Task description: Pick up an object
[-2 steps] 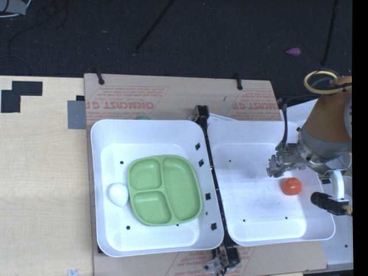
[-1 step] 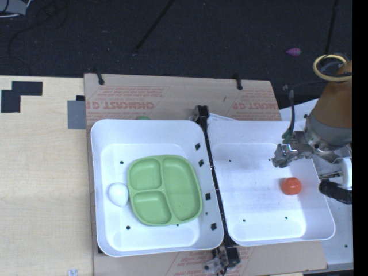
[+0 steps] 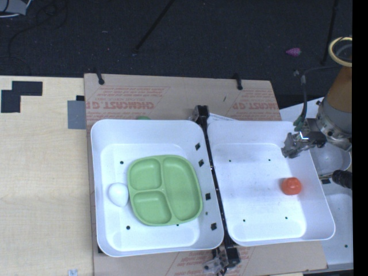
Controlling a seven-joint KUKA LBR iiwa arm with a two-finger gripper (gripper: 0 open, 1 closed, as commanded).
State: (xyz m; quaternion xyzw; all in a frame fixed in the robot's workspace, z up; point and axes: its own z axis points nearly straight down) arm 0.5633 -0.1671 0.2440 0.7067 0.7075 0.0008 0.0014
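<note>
Here pincer (image 3: 292, 145) hovers nr right bin (image 3: 259, 234) edge, above red ball (image 3: 291, 186).

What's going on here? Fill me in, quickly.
A grey robot arm reaches in from the right, and its hand hovers over the far right corner of the right bin. It holds nothing. A small red ball lies in that bin, nearer the camera than the hand and apart from it. In the left bin sit a green divided plate and a white egg beside it, both untouched.
</note>
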